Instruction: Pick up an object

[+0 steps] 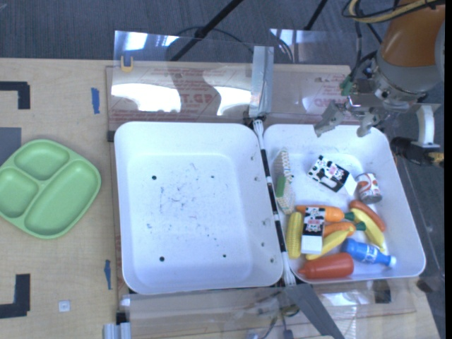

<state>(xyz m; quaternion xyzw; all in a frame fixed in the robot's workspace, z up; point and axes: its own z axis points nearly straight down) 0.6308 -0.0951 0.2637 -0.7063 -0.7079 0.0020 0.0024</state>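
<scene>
My gripper (347,127) hangs over the far rim of the right bin (402,189), open, with nothing between its two fingers (327,124). Below it in the bin lie a black-and-white cow-patterned block (328,173) and a small red-and-white can (367,187). Nearer the front sits a pile: a carrot (326,214), a yellow banana (369,230), a blue bottle (369,253), a red pepper-like toy (326,265), a yellow corn cob (294,233) and a white carton (311,234). A pale brush-like piece (284,179) lies along the bin's left wall.
The left bin (191,196) stands beside the right one, a metal divider post (261,83) behind their junction. A green divided plate (46,188) rests on the bench at the far left. Cables hang near the arm's orange band (417,20).
</scene>
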